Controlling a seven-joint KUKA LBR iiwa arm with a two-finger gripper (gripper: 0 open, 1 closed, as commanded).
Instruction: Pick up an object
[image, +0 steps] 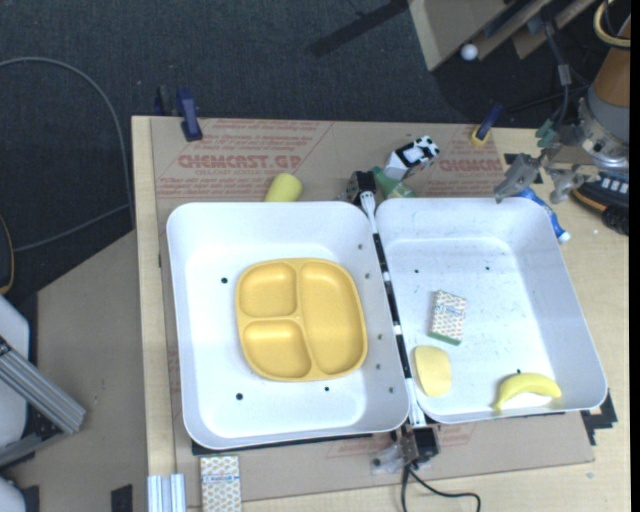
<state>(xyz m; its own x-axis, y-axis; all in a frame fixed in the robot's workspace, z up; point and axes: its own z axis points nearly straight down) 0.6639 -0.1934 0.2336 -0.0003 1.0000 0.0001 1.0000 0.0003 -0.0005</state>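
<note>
The pincer (545, 175) is hovering at the right bin's (570, 300) far rim, its grip state impossible to tell; the banana (527, 390) is lying well below it.

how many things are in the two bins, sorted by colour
yellow: 3 - divided plate in the left bin, flat oval piece and banana in the right bin
patterned white: 1 - small packet, right bin
total: 4
</note>
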